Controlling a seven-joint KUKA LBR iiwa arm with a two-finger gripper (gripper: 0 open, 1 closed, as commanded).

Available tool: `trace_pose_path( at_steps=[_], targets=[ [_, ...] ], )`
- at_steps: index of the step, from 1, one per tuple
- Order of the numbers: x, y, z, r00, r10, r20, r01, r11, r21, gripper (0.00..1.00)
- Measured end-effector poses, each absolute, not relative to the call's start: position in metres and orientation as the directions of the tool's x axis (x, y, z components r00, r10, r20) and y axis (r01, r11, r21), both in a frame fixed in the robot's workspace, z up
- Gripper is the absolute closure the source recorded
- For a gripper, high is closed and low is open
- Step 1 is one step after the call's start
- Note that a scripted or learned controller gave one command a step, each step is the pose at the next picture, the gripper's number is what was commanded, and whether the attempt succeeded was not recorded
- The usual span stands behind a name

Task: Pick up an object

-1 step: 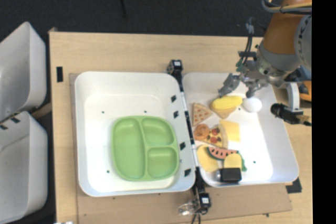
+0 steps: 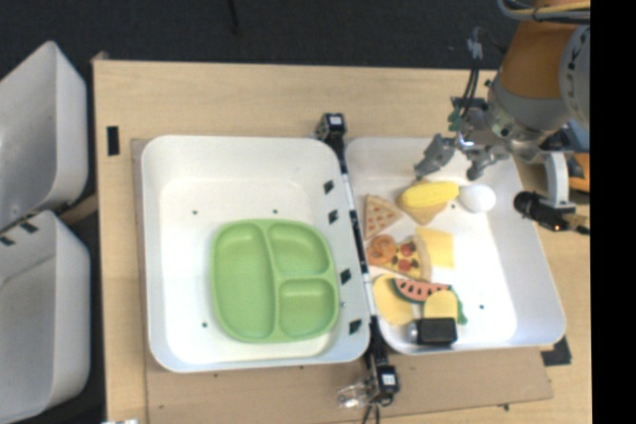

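— Where's our pincer (image 2: 459, 158)?
— We see it spread, holding nothing, above the right bin (image 2: 517, 298), just over the yellow toy (image 2: 429, 199).
— And left?
— A green plate (image 2: 274, 280) there.

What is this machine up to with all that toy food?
A grey and orange robot arm reaches in over the right bin, which holds toy food: a pizza slice, a watermelon slice, a white egg and others. Its gripper hovers just above a yellow piece, holding nothing. The left bin holds a green divided plate.
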State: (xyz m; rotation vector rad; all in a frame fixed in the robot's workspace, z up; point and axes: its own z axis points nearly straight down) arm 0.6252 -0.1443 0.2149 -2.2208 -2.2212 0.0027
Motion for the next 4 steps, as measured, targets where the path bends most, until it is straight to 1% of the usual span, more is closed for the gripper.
trace_pose_path(
  at_steps=[1,2,3,4],
  targets=[
    [0.625,-0.147,0.151,0.001,1.000,-0.001,1.000,-0.001,-0.005,0.00],
    [0.626,-0.149,0.099,0.004,1.000,-0.004,1.000,-0.004,0.001,0.00],
    [0.629,-0.151,0.114,0.007,1.000,-0.006,1.000,-0.007,0.010,1.00],
    [0.622,-0.152,0.172,0.008,1.000,-0.001,1.000,-0.008,0.003,1.00]
  ],
)
